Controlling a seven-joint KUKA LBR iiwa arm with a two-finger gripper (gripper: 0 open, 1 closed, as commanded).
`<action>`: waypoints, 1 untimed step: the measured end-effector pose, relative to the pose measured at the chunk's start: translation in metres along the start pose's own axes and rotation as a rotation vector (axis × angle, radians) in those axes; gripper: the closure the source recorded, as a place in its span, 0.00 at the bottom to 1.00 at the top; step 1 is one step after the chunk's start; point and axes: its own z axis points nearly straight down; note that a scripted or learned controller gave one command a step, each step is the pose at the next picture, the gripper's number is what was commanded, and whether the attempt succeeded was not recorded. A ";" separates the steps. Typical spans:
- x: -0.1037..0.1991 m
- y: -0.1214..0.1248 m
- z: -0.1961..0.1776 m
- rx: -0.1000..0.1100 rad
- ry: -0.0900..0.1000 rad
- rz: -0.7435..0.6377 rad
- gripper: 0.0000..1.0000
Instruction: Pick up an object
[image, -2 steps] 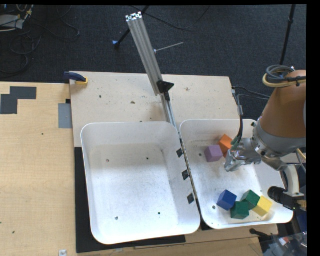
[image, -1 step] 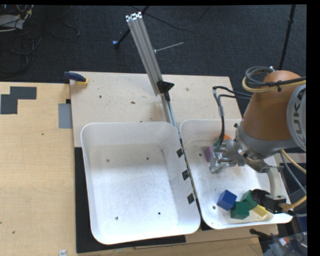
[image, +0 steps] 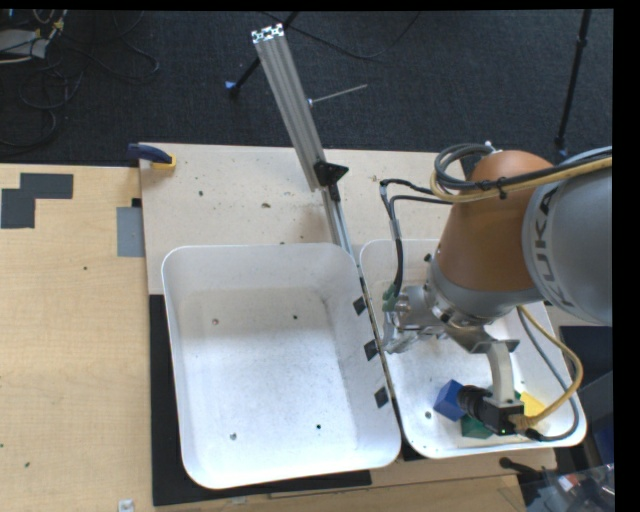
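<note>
Arm over right bin (image: 425, 432), claw (image: 402, 325) low by bin's left wall; whether clenched or released cannot be told. Blue block (image: 448, 398), green piece (image: 474, 428) and yellow piece (image: 533, 405) lie near claw, toward bin's front corner. Nothing visibly grasped; grasp and lift likely remain.

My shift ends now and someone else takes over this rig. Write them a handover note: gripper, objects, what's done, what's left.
Gripper: over the left side of the right bin, close to the wall shared with the other bin. No hold on any object is visible.
Objects: blue block, green piece and yellow piece lie clustered in the right bin, toward the view's lower right, apart from the gripper.
Done: no pick visible.
Left: grasp one object and lift it.
</note>
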 end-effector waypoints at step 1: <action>0.042 0.002 0.003 -0.002 0.000 0.001 1.00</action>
